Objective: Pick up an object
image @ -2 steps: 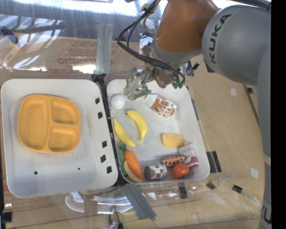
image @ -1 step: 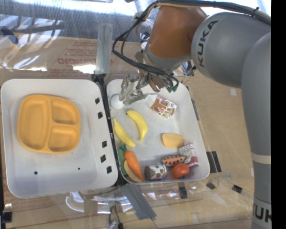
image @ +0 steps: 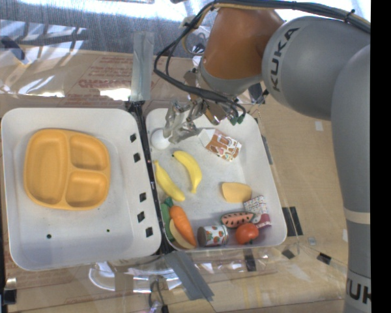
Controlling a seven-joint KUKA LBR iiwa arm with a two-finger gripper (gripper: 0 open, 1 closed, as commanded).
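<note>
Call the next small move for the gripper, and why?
Probably lower a little onto the white ball. The gripper sits at the right bin's far-left corner, right beside the ball, with nothing visibly held. The two bananas lie nearer the camera, apart from it.

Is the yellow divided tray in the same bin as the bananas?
No. The yellow divided tray lies in the left bin, while both bananas lie in the right bin.
</note>
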